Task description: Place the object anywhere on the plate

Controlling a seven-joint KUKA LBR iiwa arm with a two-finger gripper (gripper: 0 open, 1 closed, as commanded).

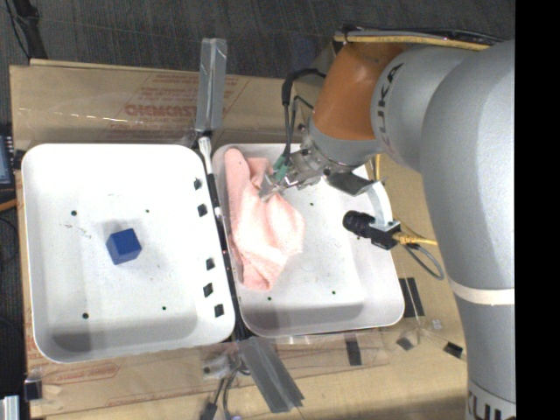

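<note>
From my remote station I see a cardboard-covered bench [105,94] on dark flooring, carrying two white bins. The left bin [52,322] contains a small blue cube [124,245], sitting left of centre on the floor. The right bin [350,309] contains a crumpled pink cloth [262,234] lying along its left wall. The gripper [278,180] is at the cloth's upper edge, its fingers pinched on a fold of the fabric.

Robotics lab, KUKA arm [437,103], taped cardboard bench [131,103], white bins [52,261]
</note>
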